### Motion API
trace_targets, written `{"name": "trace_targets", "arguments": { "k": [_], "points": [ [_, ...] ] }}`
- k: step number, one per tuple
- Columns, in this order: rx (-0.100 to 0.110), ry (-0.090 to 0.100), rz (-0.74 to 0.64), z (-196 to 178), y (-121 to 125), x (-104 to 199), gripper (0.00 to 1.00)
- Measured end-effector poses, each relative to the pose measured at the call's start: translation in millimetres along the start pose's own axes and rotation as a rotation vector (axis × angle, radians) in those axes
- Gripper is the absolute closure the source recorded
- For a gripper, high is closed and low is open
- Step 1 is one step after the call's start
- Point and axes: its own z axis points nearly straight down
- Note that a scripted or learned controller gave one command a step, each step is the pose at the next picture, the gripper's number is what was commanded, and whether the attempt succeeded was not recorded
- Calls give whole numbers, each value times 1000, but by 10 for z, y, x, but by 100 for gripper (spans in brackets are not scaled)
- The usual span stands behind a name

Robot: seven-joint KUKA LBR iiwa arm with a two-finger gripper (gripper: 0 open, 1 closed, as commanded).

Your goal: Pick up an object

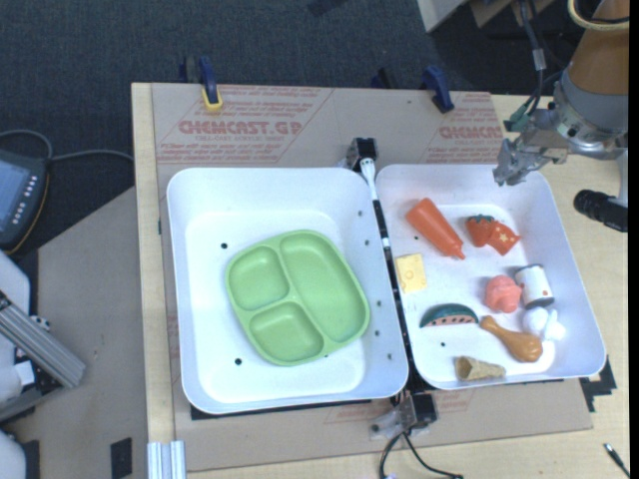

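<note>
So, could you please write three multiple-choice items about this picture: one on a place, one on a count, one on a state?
1. Where does the green plate lie?
A. Left bin
B. Right bin
C. On the bare bench

2. How many compartments does the green plate have?
A. Two
B. Three
C. Five

3. What is between the end effector and the toy carrot?
A. Nothing, it grips the carrot
B. A gap, it is over the right bin's far edge
C. The plate

Key: 1 A, it fills the left bin. 2 B, three hollows show. 3 B, the carrot lies apart.

arm (599, 58) cut off at right edge, claw (514, 168) fingers blurred
</note>
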Motion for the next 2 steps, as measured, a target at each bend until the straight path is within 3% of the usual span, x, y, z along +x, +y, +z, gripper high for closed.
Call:
{"name": "trace_targets", "arguments": {
  "k": [1, 2],
  "points": [
    [9, 4, -3, -50, -266, 450, 100],
    [9, 5, -5, 35, -357, 1007, 100]
  ]
}}
